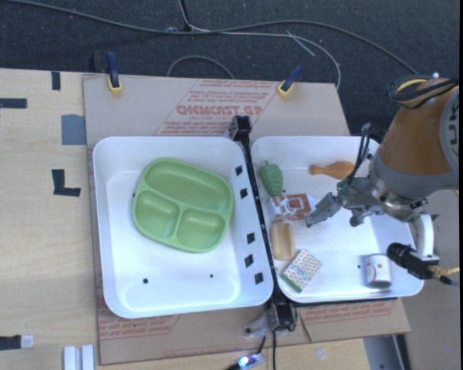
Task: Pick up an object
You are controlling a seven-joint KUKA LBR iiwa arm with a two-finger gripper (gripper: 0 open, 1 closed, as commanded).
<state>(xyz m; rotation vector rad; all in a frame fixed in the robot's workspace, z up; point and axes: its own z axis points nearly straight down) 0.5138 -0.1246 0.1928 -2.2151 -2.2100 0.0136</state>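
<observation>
Gripper (339, 209) hovers over the right bin (336, 280), fingers spread, nothing held; orange-white packet (293, 206) lies just left.

1. Green tray (184, 203) – smooth plastic, soft sheen
2. Two bins (112, 230) – glossy white plastic
3. Board (208, 106) beneath – matt brown cardboard, printed red
4. Small can (376, 270) – shiny metal

One fixed camera above the bench — looking down aslant on both white bins (108, 206).
</observation>
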